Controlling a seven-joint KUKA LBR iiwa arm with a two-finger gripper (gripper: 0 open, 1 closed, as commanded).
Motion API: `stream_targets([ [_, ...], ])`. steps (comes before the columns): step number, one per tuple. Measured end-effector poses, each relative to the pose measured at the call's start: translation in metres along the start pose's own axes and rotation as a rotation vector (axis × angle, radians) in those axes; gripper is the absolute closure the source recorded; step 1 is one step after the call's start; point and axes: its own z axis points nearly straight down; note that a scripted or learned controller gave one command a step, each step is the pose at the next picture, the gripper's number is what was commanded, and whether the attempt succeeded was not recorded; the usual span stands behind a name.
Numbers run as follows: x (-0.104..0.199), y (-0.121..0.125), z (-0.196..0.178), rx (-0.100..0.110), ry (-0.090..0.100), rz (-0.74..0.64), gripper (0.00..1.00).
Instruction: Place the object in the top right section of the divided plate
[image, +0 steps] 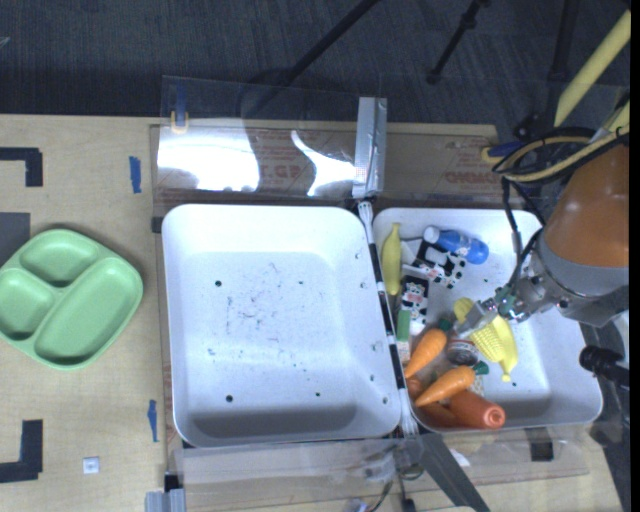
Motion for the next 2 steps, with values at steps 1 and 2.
stream_targets([
  [1,-0.0013,0.0007,-0.0071,0.001,0.0,0.002,1.0],
  [2,-0.0024,0.0014,-0.0141,0.003,0.0,0.003,1.0],
])
